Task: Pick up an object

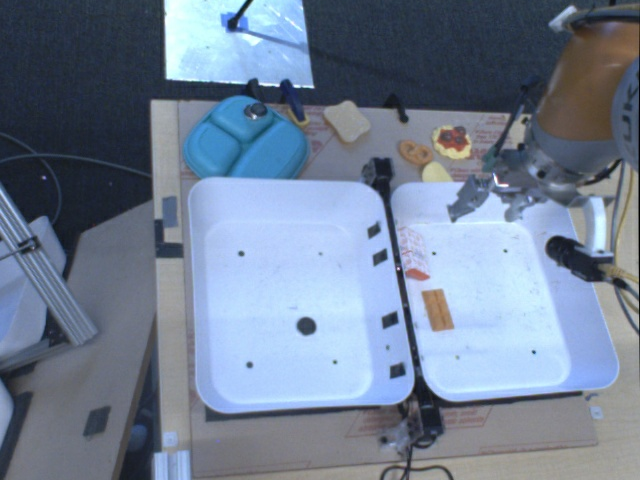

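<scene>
- Grey arm with an orange band reaches in from the right; its two-finger gripper hangs over the far edge of the right shallow white bin; whether anything sits between them cannot be told
- Inside that bin, an orange rectangular block lies near the left wall; a red-and-white wrapper-like piece lies just beyond it, towards the far side
- Left shallow white bin holds a small dark round disc
- Behind the bins on the counter: a blue divided plastic tray, a toast-shaped toy slice, a pretzel-shaped piece, a round pizza-like toy
</scene>
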Robot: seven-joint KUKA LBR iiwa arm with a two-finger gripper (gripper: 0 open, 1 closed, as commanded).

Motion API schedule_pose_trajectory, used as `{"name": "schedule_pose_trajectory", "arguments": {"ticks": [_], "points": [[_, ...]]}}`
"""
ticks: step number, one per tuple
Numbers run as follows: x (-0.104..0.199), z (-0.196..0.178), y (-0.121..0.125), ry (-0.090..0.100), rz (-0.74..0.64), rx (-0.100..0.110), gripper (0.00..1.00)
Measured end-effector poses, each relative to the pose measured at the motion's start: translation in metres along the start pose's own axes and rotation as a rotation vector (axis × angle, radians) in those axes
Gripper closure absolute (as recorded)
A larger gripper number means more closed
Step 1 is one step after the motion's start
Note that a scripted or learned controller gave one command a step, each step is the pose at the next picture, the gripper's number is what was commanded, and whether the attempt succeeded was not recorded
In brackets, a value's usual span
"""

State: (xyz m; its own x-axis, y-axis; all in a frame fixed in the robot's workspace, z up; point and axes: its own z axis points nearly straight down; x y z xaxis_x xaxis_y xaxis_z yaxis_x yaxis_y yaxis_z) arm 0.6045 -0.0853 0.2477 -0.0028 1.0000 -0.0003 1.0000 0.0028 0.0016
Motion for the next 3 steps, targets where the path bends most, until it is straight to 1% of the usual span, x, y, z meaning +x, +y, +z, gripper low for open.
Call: {"name": "schedule_pose_trajectory", "arguments": {"ticks": [1, 2, 3], "points": [[0.073, -0.08, 0.02, 0.002, -0.009, -0.011, 0.0], [0.152, -0.082, 0.012, 0.003, -0.009, -0.002, 0.0], [0.144, -0.153, -0.036, 0.002, -0.003, -0.007, 0.0]]}}
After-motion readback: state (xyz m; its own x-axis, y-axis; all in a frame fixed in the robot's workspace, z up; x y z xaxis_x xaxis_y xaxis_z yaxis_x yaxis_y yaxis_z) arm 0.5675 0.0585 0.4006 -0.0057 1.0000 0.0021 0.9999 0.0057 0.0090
